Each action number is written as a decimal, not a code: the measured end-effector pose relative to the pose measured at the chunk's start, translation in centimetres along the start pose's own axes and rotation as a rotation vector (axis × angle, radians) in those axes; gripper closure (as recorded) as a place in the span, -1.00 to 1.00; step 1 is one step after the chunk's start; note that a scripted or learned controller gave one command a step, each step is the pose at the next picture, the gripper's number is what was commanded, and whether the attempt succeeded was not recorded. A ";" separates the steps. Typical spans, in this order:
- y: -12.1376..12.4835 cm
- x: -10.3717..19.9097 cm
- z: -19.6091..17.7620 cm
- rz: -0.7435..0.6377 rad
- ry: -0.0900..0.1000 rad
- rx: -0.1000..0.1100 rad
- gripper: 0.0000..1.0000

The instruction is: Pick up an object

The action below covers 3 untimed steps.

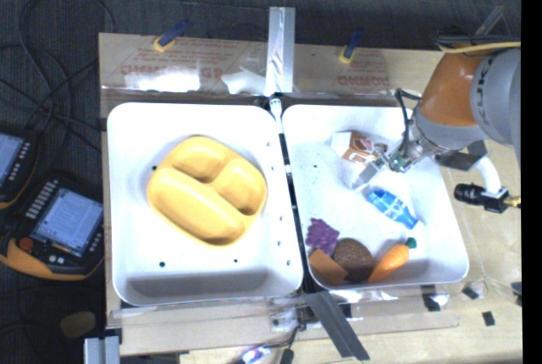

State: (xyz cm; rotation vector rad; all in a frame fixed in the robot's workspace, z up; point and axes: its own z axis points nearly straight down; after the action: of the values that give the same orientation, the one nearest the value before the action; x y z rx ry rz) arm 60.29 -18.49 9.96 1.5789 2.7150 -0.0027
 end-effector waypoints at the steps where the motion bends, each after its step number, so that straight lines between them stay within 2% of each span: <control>1: 2.0 -2.2 0.2 -0.311 -0.003 0.000 -1.00; 2: 4.6 -3.9 0.9 -0.268 0.003 0.002 -1.00; 3: -2.6 -1.8 1.1 -0.215 -0.008 -0.005 -1.00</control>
State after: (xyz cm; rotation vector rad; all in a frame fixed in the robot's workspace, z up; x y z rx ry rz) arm 58.89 -21.37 8.90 1.2754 2.8602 -0.0028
